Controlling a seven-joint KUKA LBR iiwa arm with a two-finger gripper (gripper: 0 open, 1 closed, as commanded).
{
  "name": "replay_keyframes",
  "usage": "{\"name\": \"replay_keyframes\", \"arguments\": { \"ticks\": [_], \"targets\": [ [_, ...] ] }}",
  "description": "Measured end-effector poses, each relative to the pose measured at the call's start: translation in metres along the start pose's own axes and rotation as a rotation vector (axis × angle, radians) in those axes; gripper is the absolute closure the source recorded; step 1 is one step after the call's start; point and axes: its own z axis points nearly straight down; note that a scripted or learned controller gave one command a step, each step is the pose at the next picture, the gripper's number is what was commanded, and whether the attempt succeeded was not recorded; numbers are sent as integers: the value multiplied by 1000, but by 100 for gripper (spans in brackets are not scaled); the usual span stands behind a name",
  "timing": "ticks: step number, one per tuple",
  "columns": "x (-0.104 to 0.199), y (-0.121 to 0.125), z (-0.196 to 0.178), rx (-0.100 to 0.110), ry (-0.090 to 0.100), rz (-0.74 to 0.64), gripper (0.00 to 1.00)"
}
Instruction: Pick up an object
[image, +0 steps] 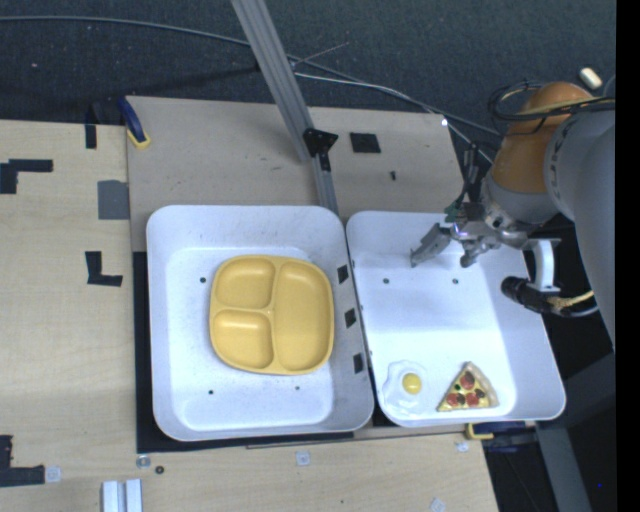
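Grey fingers parted and holding nothing, my gripper (442, 250) hangs over the far edge of the right bin (520, 330), well apart from the fried egg (408, 384) and pizza slice (468, 389) at its near edge. I judge a good pick means travelling to that near edge, centring over one piece, then descending squarely before closing.

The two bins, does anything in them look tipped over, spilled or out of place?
Nothing stands out. The yellow divided plate lies flat in the left bin. The fried egg and pizza slice lie flat, apart, at the near end of the right bin. No spills.
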Motion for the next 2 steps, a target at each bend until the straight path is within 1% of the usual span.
{"name": "replay_keyframes", "arguments": {
  "ticks": [1, 2],
  "targets": [
    [1, 0, 50, -5, -2, 0, 0],
    [0, 2, 35, -11, -5, -2, 100]
  ]
}}
